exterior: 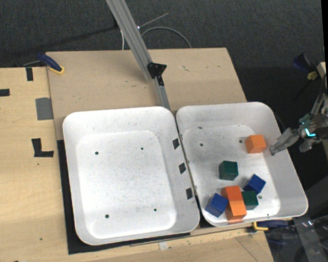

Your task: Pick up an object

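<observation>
The right bin (276,119) holds several small blocks. An orange cube (255,143) lies near its right wall, with a dark green cube (228,169) toward the middle. A cluster sits at the front: a blue cube (256,183), an orange block (234,201), a blue block (216,204) and a green block (249,199). My gripper (279,145) comes in over the bin's right rim, its tip just right of the orange cube and apart from it. Nothing is seen in its grasp.
The left bin (76,163) sits beside the right one on the wooden bench. A slanted metal rail (137,39) runs down from the top to the gap between the bins. A blue and yellow clamp (51,63) lies at the bench's back left.
</observation>
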You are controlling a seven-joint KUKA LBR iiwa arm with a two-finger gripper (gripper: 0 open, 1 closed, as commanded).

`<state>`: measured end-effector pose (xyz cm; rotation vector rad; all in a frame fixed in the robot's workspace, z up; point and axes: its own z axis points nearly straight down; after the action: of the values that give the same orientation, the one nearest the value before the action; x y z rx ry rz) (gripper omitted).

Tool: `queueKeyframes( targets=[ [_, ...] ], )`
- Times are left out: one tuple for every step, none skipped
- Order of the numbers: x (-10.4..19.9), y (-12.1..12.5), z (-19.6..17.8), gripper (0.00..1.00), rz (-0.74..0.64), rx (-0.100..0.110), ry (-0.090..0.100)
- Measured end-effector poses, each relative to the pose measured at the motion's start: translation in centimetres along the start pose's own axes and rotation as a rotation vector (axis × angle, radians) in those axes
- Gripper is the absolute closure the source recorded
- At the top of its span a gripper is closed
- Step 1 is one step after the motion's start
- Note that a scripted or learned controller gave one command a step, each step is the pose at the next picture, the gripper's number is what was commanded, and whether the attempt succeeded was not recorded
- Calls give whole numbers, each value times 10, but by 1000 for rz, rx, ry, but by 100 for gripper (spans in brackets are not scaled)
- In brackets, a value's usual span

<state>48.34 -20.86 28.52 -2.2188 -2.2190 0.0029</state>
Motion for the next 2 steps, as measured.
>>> queueKeyframes(
  targets=[
    [0, 1, -2, 0, -1, -3, -1],
    [1, 10, 56, 0, -1, 3, 0]
  ],
)
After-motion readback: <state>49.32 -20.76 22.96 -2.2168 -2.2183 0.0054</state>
